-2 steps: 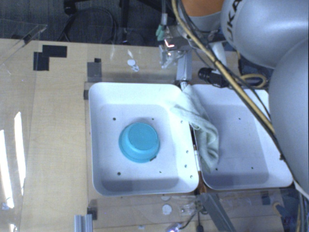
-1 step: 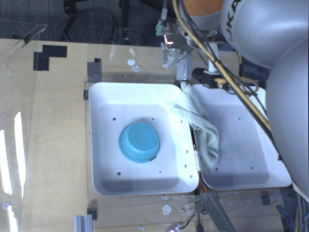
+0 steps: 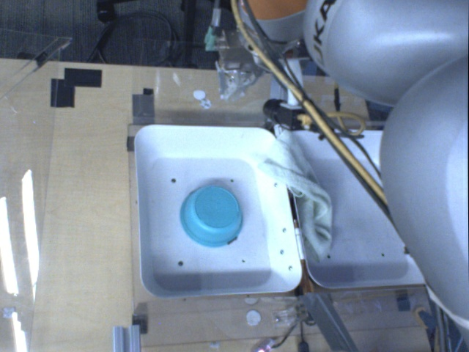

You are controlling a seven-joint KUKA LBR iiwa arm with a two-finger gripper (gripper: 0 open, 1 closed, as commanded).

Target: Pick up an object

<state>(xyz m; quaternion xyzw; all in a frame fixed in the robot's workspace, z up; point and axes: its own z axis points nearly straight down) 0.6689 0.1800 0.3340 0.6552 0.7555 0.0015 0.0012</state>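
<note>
Looking down at the bench, I see trouble in the cloth point(image 3: 306, 205): it straddles the wall between the left bin point(image 3: 157, 196) and the right bin point(image 3: 359, 266), near the middle of the frame, so a pinch could snag or drag it. The blue bowl point(image 3: 212, 215) sits upside down in the left bin, smooth and likely to slip. The gripper point(image 3: 236, 79) hangs at upper centre, beyond the bins; I cannot tell how it is set, and nothing appears in it.
</note>
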